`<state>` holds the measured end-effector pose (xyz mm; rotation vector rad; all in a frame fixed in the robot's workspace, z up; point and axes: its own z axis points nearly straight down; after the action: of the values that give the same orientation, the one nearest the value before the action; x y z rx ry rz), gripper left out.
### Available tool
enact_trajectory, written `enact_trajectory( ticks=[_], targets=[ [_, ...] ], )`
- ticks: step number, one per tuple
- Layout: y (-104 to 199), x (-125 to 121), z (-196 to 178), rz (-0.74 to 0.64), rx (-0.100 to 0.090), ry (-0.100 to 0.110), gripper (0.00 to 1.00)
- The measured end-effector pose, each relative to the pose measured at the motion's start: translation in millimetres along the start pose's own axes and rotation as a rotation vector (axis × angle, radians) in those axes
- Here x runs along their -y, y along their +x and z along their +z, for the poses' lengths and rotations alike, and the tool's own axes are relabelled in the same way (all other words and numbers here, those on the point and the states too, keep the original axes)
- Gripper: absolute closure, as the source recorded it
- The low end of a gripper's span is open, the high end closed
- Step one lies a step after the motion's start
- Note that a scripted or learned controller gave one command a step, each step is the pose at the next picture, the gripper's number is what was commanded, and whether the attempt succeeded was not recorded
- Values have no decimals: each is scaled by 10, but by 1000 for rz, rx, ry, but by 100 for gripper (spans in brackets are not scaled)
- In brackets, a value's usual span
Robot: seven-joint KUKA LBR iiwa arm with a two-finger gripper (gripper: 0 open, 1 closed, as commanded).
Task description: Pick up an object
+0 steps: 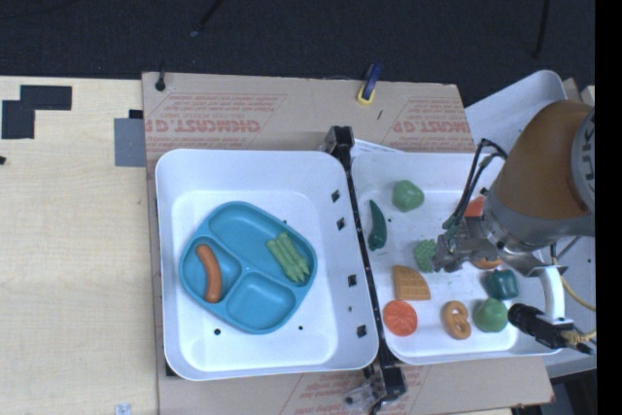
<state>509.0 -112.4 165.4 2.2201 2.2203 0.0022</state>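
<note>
The right bin (437, 172) holds several toy foods: a light green piece (407, 196), a dark green pod (376, 226), a broccoli floret (423, 255), a tan waffle (410, 284), a red tomato (399, 317), a pretzel (455, 319), a green apple (491, 315) and a teal piece (502, 284). My gripper (454, 252) is low in this bin, just right of the broccoli and close against it. The wrist hides part of an orange piece (473, 206).
The left bin (243, 175) holds a blue divided plate (248, 306) with a sausage (208, 271) and green beans (289, 256). A black divider (355, 248) separates the bins. My arm covers the right bin's far right side. Cardboard lies under both bins.
</note>
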Motion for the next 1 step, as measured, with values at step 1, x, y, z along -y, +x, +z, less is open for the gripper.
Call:
enact_trajectory(
  ticks=[1],
  targets=[
    [17,87,-499,0,0,0,100]
  ],
)
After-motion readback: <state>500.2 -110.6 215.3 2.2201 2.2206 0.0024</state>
